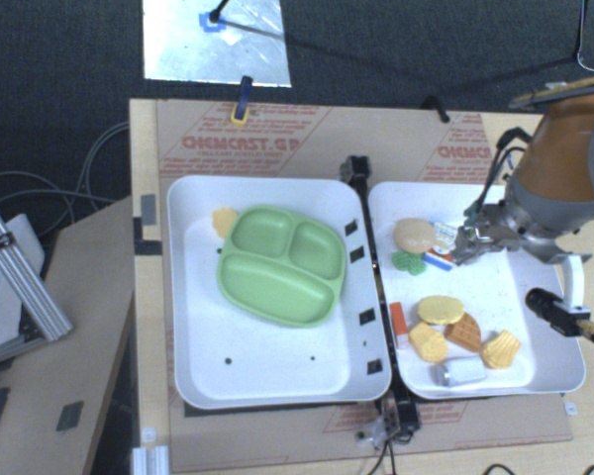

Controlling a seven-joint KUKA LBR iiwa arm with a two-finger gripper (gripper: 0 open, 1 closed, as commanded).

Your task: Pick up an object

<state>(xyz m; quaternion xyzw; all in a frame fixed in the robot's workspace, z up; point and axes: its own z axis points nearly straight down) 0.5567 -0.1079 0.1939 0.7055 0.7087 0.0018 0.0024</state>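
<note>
So the arm (pixel 564 156) was reaching in over the right bin (pixel 544 364), and the gripper (pixel 467 240) was hanging low near that bin's back-left corner — right beside the little cluster there. That cluster was a tan rounded piece (pixel 414 236), a small green thing (pixel 408 261) under it, and a red-white-blue strip (pixel 438 258) just next to the fingertips. Honestly I couldn't tell whether the pincer was wide or narrow, too much dark clutter at the tip, and nothing was visibly between the fingers, so I wouldn't call anything grabbed.

Rest of the right bin: a yellow round piece (pixel 441 310) toward the middle, with an orange wedge (pixel 465 333), two yellowish chunks (pixel 428 342) (pixel 502 347) and a pale grey cylinder (pixel 460 371) down near the front edge, plus a thin red piece (pixel 397 318) along the left wall. The left bin (pixel 193 364) carried the green divided tray (pixel 282 263) in its middle and a small yellow item (pixel 224 223) touching the tray's back-left side.

My read — this was the approach/descend step, aiming at the strip or the tan piece. Next move would need the fingers to straddle one item cleanly, since those three are crowded together and a sloppy close could just push them around.
</note>
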